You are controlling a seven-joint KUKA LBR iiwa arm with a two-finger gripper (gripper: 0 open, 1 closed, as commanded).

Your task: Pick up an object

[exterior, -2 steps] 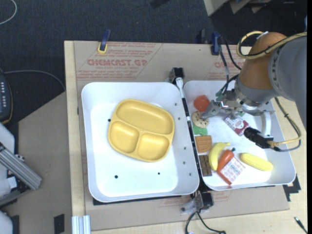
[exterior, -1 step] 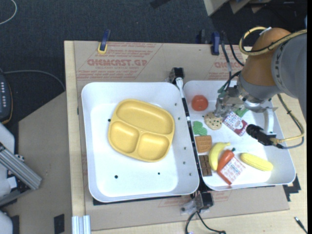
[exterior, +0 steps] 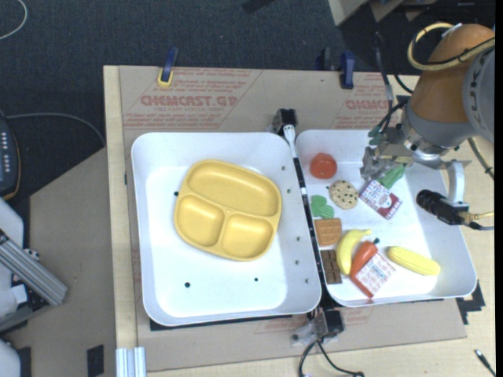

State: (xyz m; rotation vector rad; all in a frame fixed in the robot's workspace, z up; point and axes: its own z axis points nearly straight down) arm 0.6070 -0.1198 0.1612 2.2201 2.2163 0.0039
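Taking the black divider (exterior: 301,203) between the two bins as the landmark: to its left sits the left bin (exterior: 157,234), holding a yellow three-compartment plate (exterior: 227,210) that lies tilted, its near corner just short of the divider.

Right of the divider, the right bin (exterior: 460,242) carries a crowd of small toy foods. Hugging the divider, from far to near, are a red tomato (exterior: 323,166), a green piece (exterior: 321,206), a tan waffle-like square (exterior: 328,231) and a dark brown bar (exterior: 331,266). One step further right are a chocolate-chip cookie (exterior: 343,194), a banana (exterior: 350,247), an orange carrot (exterior: 364,256) and a red-and-white packet (exterior: 377,274). Further right again lie a red sachet (exterior: 380,199) and, near the front, a yellow corn cob (exterior: 413,261), its long axis running left to right with a slight slant.

The gripper (exterior: 383,166) hangs over the far part of the right bin, well right of the divider. How wide it stands cannot be made out from this angle, and nothing is visibly held.

The likeliest candidate, I judge, is the red sachet: it lies just in front of and under the gripper, with something green (exterior: 394,173) showing at the gripper's tip. The coming move would be a short drop toward the camera side.
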